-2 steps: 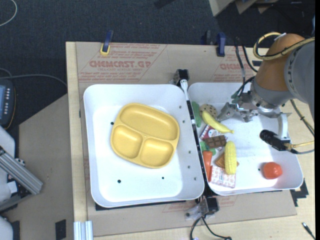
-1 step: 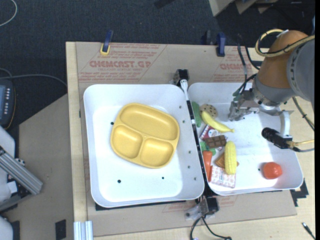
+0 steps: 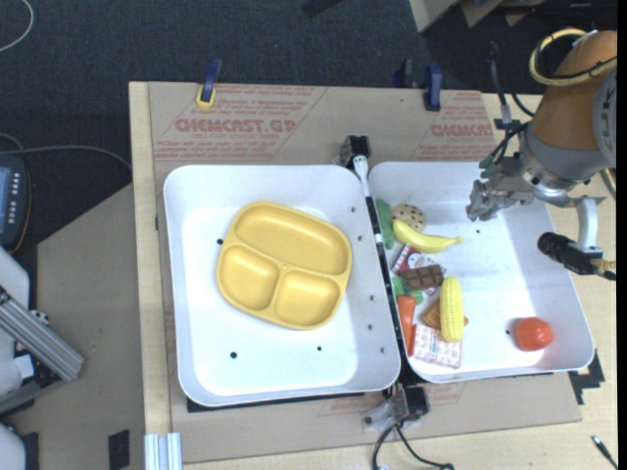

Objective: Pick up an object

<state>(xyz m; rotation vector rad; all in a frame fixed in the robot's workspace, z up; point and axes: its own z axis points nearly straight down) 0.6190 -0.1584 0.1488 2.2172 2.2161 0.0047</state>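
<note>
My gripper (image 3: pixel 481 207) hangs over the back of the right bin (image 3: pixel 495 360), above bare white floor, right of the banana (image 3: pixel 423 236). Nothing shows between its fingers. Along the bin's left side lie a cookie (image 3: pixel 409 213), the banana, a chocolate bar (image 3: pixel 421 278), a corn cob (image 3: pixel 452 308), a carrot (image 3: pixel 408 320) and a printed packet (image 3: pixel 432 346). A red tomato (image 3: pixel 533 334) sits alone at the front right of that bin.
The left bin (image 3: pixel 196 292) bears a yellow three-compartment plate (image 3: pixel 284 264). A black clamp (image 3: pixel 357 151) stands between the bins at the back. The arm's orange band (image 3: pixel 578 76) rises at the right edge.
</note>
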